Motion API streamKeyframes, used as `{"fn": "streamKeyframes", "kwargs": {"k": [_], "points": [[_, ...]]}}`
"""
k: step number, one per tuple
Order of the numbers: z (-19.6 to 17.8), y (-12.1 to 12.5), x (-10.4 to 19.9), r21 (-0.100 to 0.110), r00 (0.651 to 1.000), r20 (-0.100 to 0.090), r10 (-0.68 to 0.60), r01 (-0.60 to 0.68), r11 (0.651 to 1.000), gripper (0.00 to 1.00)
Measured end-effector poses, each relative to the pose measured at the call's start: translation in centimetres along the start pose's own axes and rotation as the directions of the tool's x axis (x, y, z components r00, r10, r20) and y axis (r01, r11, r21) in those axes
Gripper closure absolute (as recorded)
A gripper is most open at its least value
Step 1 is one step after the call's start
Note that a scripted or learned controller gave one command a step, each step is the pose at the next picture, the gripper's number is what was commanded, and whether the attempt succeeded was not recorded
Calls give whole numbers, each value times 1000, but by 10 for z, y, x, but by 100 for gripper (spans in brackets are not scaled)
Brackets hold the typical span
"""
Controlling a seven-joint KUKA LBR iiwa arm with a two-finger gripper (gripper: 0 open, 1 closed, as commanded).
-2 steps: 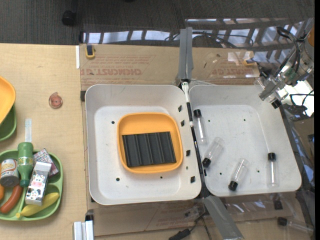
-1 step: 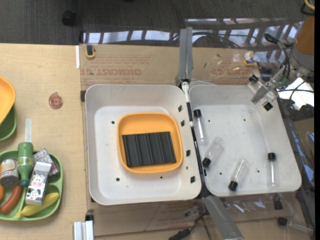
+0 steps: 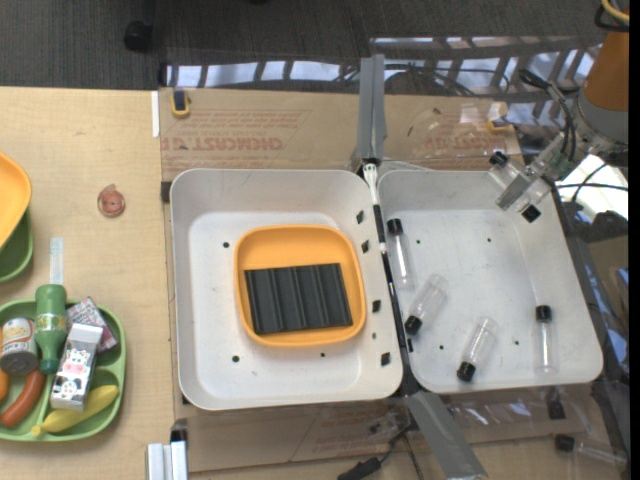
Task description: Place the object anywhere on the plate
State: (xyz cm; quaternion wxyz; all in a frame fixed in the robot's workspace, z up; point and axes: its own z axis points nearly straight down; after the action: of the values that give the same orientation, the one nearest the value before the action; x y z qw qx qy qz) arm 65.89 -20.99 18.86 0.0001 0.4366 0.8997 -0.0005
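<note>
Two shallow white bins sat side by side on brown cardboard over a light wooden bench (image 3: 80,148), with dark carpet beyond. The left bin (image 3: 200,268) held an orange plate (image 3: 300,243) with a dark ribbed slab on it. The right bin (image 3: 490,258) held four clear black-capped tubes; the nearest tube (image 3: 543,333) lay well below the gripper (image 3: 520,188), which hung over the bin's upper right corner. Whether it was open or closed, I cannot tell. A green tray (image 3: 100,408) of toy food stood at far left.
</note>
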Motion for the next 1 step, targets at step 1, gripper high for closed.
{"fn": "streamKeyframes", "kwargs": {"k": [1], "points": [[-3, -9, -8, -1, 991, 1, -135, 135, 991, 100]]}}
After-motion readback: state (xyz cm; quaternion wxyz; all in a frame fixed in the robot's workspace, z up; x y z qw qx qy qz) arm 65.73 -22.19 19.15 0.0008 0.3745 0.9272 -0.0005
